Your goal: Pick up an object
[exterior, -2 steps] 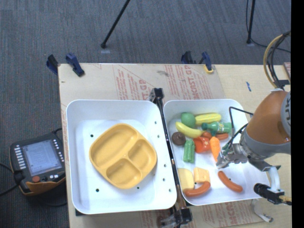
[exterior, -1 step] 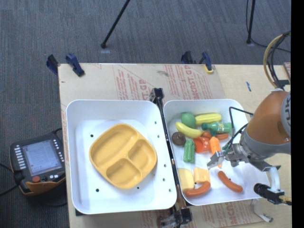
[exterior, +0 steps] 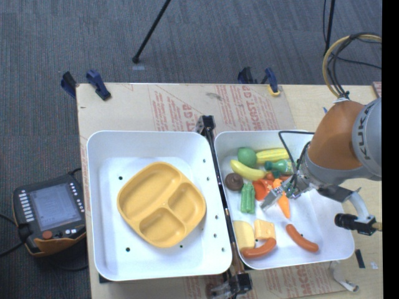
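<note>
The right bin point(exterior: 330, 242) holds several toy foods: a green lime point(exterior: 247, 156), a corn cob point(exterior: 272, 155), a banana point(exterior: 245, 170), a green pepper point(exterior: 248, 198), an orange carrot point(exterior: 285, 207), two sausages point(exterior: 302, 238) point(exterior: 259, 249) and yellow cheese pieces point(exterior: 244, 233). My gripper point(exterior: 278, 195) is down low in this bin's middle, right over the top of the carrot and beside some red and orange pieces point(exterior: 262, 189). The wrist's orange band point(exterior: 333, 143) hangs over the bin's right side and hides what lies beneath it.
A yellow divided plate point(exterior: 162, 203) lies in the left bin point(exterior: 100, 167). A brown round piece point(exterior: 234, 180) sits by the wall between the bins. A teach pendant point(exterior: 47, 213) rests off the bench at left. Blue clamps point(exterior: 98, 83) grip the bench's far edge.
</note>
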Tool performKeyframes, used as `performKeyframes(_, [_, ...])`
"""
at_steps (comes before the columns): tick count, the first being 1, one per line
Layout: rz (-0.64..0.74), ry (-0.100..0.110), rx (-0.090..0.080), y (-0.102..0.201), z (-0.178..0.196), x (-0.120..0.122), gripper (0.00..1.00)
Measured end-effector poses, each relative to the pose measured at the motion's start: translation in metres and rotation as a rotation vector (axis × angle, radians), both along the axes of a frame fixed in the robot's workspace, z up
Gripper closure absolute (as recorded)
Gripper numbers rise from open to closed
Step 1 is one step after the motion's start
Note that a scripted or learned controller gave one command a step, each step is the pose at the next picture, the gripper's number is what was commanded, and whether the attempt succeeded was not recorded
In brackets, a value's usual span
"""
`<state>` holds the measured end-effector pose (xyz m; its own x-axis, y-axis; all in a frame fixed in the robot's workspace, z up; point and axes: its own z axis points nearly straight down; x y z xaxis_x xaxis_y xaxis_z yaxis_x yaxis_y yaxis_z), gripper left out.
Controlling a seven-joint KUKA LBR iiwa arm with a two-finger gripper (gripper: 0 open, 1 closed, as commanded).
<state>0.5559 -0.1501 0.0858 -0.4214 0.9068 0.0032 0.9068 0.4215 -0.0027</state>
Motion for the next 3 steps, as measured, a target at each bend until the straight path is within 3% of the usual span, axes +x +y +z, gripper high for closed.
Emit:
performKeyframes(1, [0.247, 0.002, 0.001, 0.054, 0.000, -0.008, 0.00])
performKeyframes(2, [0.110, 0.000, 0.000, 0.062, 0.000, 0.029, 0.00])
performKeyframes(3, [-0.381, 0.003, -0.002, 0.063, 0.000, 0.033, 0.00])
